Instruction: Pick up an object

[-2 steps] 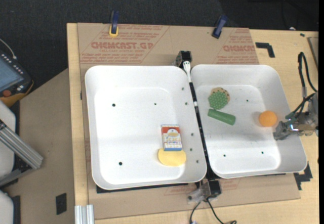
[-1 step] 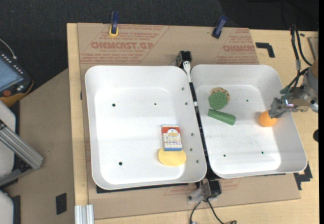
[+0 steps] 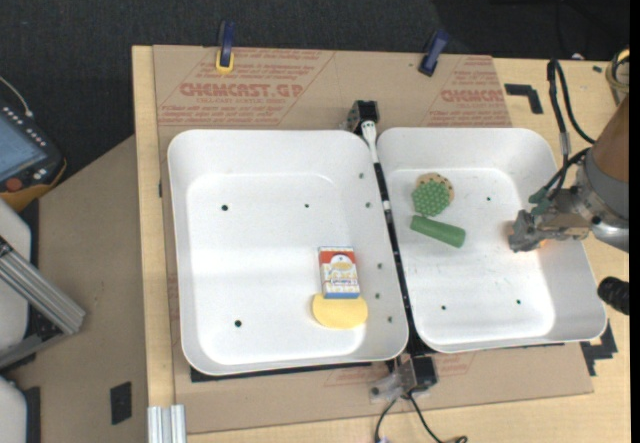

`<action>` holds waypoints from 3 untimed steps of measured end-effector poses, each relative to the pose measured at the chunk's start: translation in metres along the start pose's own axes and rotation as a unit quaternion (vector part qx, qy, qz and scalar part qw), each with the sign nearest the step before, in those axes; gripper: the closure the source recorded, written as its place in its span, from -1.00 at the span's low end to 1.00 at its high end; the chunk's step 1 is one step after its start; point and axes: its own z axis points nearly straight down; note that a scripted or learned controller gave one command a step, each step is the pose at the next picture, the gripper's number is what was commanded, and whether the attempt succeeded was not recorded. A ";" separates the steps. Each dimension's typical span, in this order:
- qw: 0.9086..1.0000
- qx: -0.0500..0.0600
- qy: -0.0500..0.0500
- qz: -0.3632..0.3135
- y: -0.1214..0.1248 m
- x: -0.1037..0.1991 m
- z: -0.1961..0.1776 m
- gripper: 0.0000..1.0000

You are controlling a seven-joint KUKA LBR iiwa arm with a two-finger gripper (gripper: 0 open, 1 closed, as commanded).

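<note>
The desk (image 3: 300,81) is brown and holds two white bins side by side. The left bin (image 3: 250,191) has a small box (image 3: 339,272) standing near its right wall, toward the near side. A yellow disc (image 3: 339,311) lies just under the box and touches it. The right bin (image 3: 480,281) has a green roll (image 3: 438,230) lying flat, a bit left of the middle. A round bumpy green ball (image 3: 432,195) sits just beyond the roll, on the far side, very close to it. The arm (image 3: 610,181) comes in from the right. Its tool (image 3: 524,232) is low over the right side of the right bin, well apart from the roll and the ball. It is small and blurry, so I cannot tell how it is set. Nothing can be seen in it.
</note>
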 end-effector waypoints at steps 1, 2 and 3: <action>1.000 0.003 -0.001 0.006 -0.013 -0.064 0.074 1.00; 1.000 -0.004 -0.003 0.001 0.027 -0.059 0.029 1.00; 1.000 0.000 0.000 0.001 0.014 -0.015 0.023 1.00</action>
